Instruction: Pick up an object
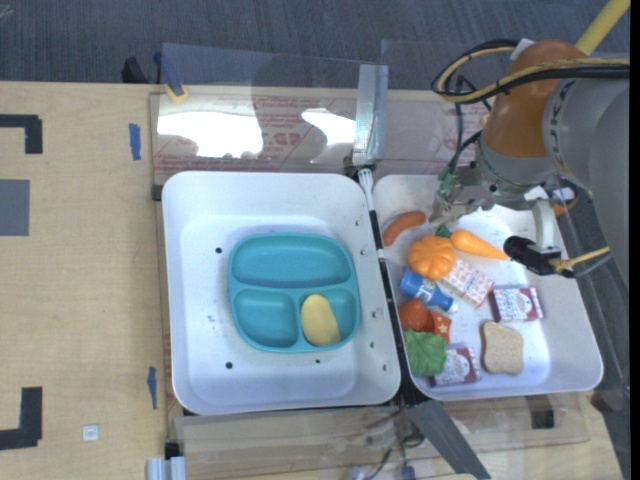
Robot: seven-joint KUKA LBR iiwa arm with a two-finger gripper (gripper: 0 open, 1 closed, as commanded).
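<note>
The right bin [570, 363] holds a jumble of toy food. An orange carrot [478, 244] lies beside an orange pepper [432, 256], and a reddish sausage [403, 225] rests near the bin's back left corner. My gripper [452, 204] hangs low over the back of this bin, just above the carrot and the pepper and to the right of the sausage. Nothing is visibly held in it. The grey arm with its orange band [520, 118] reaches in from the upper right.
Further forward in the right bin lie a blue bottle [428, 293], a red tomato [415, 316], green lettuce [427, 351], a bread slice [502, 348] and several small packets [514, 303]. The left bin [190, 268] holds a teal divided plate [290, 268] with a yellow potato [319, 319].
</note>
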